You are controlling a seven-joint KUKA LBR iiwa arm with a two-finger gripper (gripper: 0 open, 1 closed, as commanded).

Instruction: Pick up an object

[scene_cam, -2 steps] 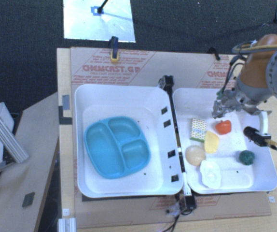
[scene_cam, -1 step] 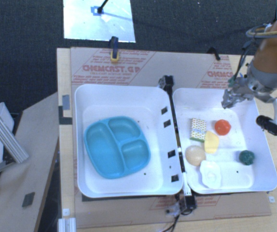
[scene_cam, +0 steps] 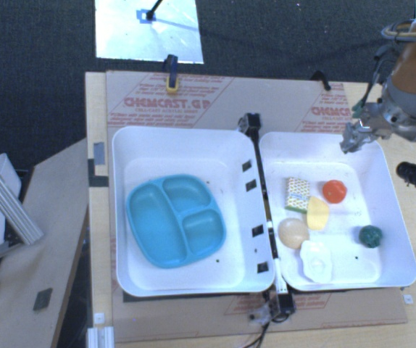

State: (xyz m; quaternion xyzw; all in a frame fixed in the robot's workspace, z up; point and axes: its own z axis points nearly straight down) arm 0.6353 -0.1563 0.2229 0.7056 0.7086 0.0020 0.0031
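Observation:
The right bin (scene_cam: 382, 169) holds several small objects: a yellow-green patterned block (scene_cam: 298, 193), a red-orange ball (scene_cam: 334, 191), a yellow piece (scene_cam: 317, 213), a pale tan egg shape (scene_cam: 293, 233), a white piece (scene_cam: 317, 260) and a dark teal ball (scene_cam: 370, 235). My gripper (scene_cam: 354, 138) hangs over the bin's far right corner, above and to the right of the red-orange ball. It is away from all the objects, and nothing shows between its fingers.
The left bin (scene_cam: 132, 147) holds a blue divided tray (scene_cam: 176, 220). A black clip strip (scene_cam: 259, 194) runs between the bins. Both bins rest on a cardboard sheet (scene_cam: 215, 100). A grey metal plate (scene_cam: 148, 20) lies at the back.

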